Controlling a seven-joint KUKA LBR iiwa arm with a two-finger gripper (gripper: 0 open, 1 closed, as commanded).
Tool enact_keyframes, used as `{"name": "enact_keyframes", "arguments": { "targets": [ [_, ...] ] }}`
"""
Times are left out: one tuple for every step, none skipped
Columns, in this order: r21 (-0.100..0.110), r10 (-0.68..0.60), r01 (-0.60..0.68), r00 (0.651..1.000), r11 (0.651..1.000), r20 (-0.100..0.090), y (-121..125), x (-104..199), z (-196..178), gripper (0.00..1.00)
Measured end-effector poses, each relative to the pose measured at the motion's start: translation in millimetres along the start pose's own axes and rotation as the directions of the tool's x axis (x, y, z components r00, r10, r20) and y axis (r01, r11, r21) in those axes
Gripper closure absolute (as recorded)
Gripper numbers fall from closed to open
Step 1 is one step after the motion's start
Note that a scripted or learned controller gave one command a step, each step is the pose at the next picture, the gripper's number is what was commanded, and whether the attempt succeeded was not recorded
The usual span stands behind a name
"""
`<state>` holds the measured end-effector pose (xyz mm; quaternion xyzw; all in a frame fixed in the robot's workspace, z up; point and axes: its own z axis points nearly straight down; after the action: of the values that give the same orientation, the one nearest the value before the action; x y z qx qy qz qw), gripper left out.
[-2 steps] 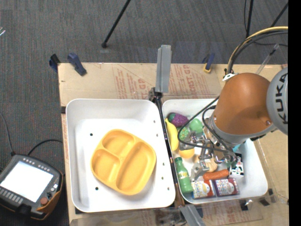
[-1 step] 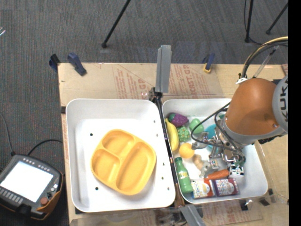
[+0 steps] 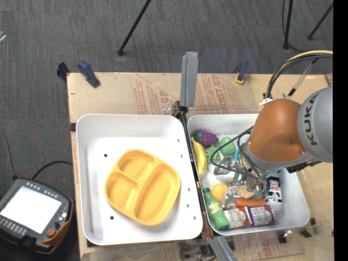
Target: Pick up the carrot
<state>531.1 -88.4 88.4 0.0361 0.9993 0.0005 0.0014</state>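
The grey arm with its orange band (image 3: pixel 277 132) is reaching in from three o'clock and hanging over the right bin (image 3: pixel 296 203), with the hand (image 3: pixel 246 188) lowered among the toy foods there. The metal fingers are pointing down just above the carrot (image 3: pixel 251 202), but the wrist and cables are covering them, so I cannot tell how far apart they are standing or whether they are gripping anything.

The carrot is lying on its side toward the six o'clock edge of the right bin, with its length running from nine to three o'clock. It is resting just above a red juice pouch (image 3: pixel 255 216), and a green bottle (image 3: pixel 216 211) is lying at its eight o'clock. A yellow lemon (image 3: pixel 219 191) is sitting just at the carrot's ten o'clock. A banana (image 3: pixel 199 156) is lying along the bin's nine o'clock wall, and a purple eggplant (image 3: pixel 206 138) is sitting toward eleven o'clock.

The left bin (image 3: pixel 95 145) is holding a yellow divided plate (image 3: pixel 142 186) lying flat near its middle. Both bins are sitting side by side on the cardboard-covered surface (image 3: pixel 130 94).
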Motion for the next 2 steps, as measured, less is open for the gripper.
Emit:
{"name": "enact_keyframes", "arguments": {
  "targets": [
    [0.0,-0.009,0.009,1.0,1.0,-0.002,5.1,0.7,0.7,0.0],
    [0.0,-0.067,0.067,0.998,0.998,-0.005,6.9,6.2,1.2,0.0]
  ]
}}
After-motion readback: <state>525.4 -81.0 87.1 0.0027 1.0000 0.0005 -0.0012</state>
